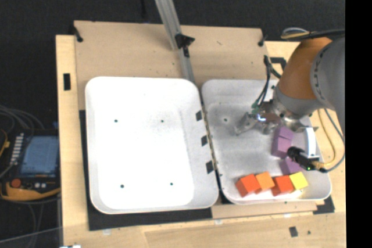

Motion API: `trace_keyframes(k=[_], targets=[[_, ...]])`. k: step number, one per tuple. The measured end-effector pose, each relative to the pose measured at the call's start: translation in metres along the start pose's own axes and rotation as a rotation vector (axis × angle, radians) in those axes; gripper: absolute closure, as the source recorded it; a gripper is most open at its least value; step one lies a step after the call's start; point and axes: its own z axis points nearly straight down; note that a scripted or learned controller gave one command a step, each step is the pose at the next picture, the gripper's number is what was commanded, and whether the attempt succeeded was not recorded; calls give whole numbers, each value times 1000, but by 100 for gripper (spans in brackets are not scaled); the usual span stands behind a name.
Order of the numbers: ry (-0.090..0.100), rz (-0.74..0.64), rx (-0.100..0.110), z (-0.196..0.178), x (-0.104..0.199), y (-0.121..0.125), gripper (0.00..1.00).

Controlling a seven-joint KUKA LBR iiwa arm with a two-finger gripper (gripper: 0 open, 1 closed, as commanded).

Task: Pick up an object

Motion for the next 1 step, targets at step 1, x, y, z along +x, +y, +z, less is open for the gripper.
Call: trace_keyframes(k=[1], targets=[[1, 6, -9, -14, 0, 2, 100]])
